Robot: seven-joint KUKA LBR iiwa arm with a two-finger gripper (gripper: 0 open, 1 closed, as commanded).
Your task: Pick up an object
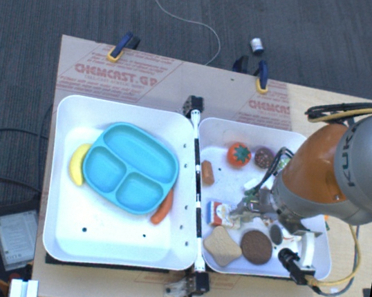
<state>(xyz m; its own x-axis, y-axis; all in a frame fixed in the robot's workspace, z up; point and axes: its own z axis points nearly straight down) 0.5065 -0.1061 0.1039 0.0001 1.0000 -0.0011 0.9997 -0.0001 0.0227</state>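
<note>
Gripper [247, 206] sits low in your right bin [293, 137] by the cookie [256, 246]; can't tell its grip. Cardboard [114, 73] reads "CHEMCAST GP".

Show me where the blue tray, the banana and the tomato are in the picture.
blue tray [134, 169]: camera view, on the divider between its compartments.
banana [76, 163]: camera view, middle of its curved body.
tomato [238, 155]: camera view, centre of its red skin.
</note>
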